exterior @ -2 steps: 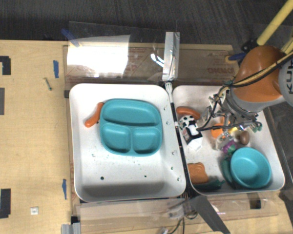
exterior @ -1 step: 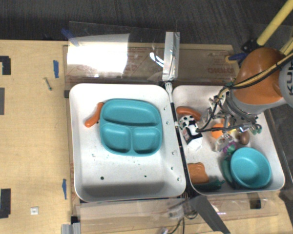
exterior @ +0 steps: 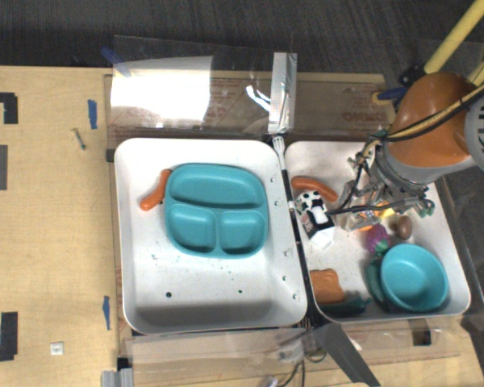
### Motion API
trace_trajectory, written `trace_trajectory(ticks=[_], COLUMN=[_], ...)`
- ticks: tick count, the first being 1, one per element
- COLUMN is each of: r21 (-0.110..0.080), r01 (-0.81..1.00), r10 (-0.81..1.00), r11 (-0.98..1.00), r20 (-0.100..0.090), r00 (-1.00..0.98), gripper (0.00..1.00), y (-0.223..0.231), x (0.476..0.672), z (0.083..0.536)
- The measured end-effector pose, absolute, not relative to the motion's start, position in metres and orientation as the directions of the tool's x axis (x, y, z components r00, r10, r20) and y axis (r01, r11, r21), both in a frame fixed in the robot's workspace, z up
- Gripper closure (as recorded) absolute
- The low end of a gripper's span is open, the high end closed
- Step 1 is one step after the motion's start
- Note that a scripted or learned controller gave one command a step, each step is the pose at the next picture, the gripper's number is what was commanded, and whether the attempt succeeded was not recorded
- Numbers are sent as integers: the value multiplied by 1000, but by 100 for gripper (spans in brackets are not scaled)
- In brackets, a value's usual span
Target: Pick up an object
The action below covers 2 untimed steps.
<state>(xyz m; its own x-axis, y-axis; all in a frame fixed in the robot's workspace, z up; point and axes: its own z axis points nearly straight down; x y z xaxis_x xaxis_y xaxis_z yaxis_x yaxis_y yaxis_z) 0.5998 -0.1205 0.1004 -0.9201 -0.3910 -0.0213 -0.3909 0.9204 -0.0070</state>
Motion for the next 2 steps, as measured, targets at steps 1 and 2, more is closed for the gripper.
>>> trace_trajectory(ticks=[1,2], r21=[-2,0], r01=[-401,-370], r10=[-401,-370], r11=[916,929], r20=[-14,-2], r00=[-916,-929], gripper=[100,100], y=[-29,-109], x=[611,656], z=[189,143])
